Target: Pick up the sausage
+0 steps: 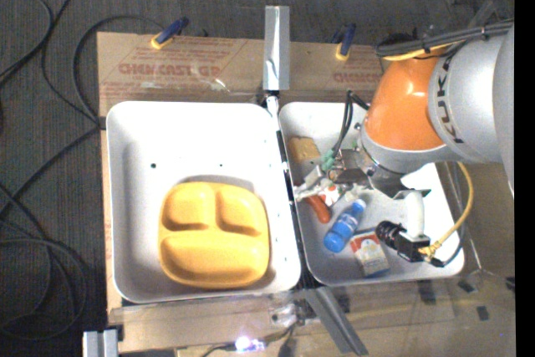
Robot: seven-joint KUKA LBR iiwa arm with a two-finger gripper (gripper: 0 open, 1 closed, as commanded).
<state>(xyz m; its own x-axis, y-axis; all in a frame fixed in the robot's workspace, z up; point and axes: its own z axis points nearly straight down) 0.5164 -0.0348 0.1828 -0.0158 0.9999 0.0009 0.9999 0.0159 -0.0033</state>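
Observation:
An orange-red, sausage-like piece (318, 207) lies in the right bin (448, 265), close to its left wall. My gripper (321, 182) hangs directly over the piece's upper end, reaching down from the grey arm with the orange band (408, 114). The arm and wrist hide the middle of the bin, and part of the piece is covered by the gripper.
Right bin: a blue bottle (344, 226) beside the sausage-like piece, a small box (370, 256) near the front, a tan block (303, 149) at the back left, a white object (411, 207). Left bin (125, 138) holds a yellow divided plate (216, 233).

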